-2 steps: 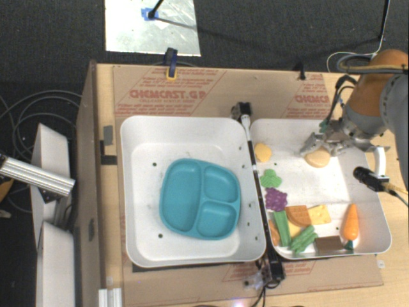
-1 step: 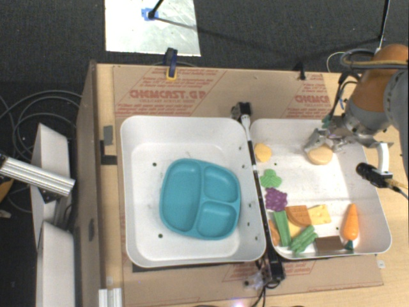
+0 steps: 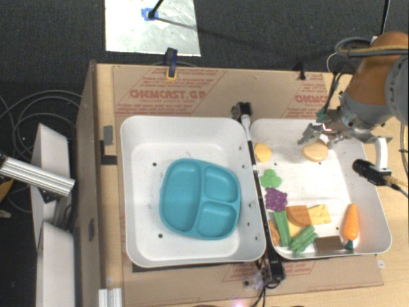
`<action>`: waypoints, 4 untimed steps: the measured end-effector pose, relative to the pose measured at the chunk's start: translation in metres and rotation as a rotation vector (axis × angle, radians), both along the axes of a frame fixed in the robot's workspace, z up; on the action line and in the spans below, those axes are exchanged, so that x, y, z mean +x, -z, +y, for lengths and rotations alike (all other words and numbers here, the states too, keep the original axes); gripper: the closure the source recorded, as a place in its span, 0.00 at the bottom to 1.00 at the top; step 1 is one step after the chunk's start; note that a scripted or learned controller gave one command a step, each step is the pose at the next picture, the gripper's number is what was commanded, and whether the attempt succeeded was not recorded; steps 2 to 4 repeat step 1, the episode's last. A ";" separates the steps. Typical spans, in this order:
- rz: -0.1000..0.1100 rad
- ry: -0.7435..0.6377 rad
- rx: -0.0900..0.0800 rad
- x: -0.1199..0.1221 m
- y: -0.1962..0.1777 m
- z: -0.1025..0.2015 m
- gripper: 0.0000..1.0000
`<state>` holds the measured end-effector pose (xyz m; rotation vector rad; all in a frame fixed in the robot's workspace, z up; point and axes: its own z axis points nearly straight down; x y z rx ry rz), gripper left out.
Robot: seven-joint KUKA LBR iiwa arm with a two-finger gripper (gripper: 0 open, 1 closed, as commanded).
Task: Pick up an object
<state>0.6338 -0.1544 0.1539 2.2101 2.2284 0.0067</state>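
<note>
My gripper (image 3: 322, 137) hangs over the far part of the right bin (image 3: 367, 200), its fingers spread open. A tan rounded food piece (image 3: 315, 152) lies on the bin floor just at the fingertips, nearer the camera; it is not between them. Other toy foods lie in this bin: a yellow piece (image 3: 262, 152), a green piece (image 3: 270, 178), purple grapes (image 3: 275, 199), a yellow cheese wedge (image 3: 319, 215), an orange-brown slice (image 3: 298, 216), green pods (image 3: 305, 238), a brown block (image 3: 327, 244) and an orange carrot (image 3: 349, 221).
The left bin (image 3: 144, 146) holds a blue divided plate (image 3: 199, 198). A black divider rail (image 3: 255, 184) runs between the bins. A black fitting (image 3: 370, 170) sits at the right bin's right rim, below the grey arm (image 3: 374, 75). Bare white floor lies around (image 3: 319, 181).
</note>
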 end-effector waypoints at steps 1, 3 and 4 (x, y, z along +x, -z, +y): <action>0.003 -0.001 0.001 -0.007 -0.020 0.054 1.00; 0.003 -0.001 0.001 -0.007 -0.020 0.054 1.00; 0.003 -0.001 0.001 -0.007 -0.020 0.054 1.00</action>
